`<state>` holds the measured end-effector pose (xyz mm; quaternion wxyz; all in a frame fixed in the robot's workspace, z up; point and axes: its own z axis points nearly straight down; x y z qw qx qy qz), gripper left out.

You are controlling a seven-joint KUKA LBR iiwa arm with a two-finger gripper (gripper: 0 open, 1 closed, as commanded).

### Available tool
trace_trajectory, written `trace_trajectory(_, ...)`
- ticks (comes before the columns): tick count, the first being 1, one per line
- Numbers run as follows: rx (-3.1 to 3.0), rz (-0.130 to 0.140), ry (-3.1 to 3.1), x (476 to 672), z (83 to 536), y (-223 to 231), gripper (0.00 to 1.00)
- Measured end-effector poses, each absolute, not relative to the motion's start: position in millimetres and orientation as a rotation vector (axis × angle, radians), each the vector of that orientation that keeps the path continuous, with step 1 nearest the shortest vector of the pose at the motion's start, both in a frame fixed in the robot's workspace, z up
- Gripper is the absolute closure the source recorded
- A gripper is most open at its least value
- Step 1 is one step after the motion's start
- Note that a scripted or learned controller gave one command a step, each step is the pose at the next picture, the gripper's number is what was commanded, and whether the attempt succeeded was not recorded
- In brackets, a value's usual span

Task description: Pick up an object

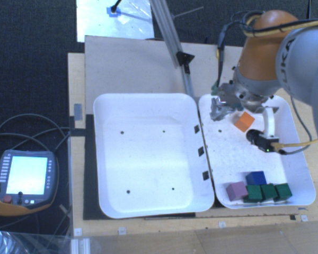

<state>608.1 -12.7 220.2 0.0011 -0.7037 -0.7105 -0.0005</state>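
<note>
An orange block [244,121] lies in the upper part of the right bin [302,165]. My gripper [219,110] hangs low over that bin's upper left corner, just left of the orange block and close to the bin wall. Along the bin's near edge sit a blue block [256,178], a pink block [236,190] and three green blocks [267,191] packed together. The grey and orange arm covers the bin's far right corner.
The left bin [103,142] sits beside the right one, with a ridge and black clips [201,151] between them. A slanted metal pole [167,25] stands behind the bins. A teach pendant [24,181] with cables lies left of the bench.
</note>
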Motion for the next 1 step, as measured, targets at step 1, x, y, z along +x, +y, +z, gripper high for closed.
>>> trace_trajectory(1,-2.209,-0.002,-2.231,584.5,221.1,31.6,1.0)
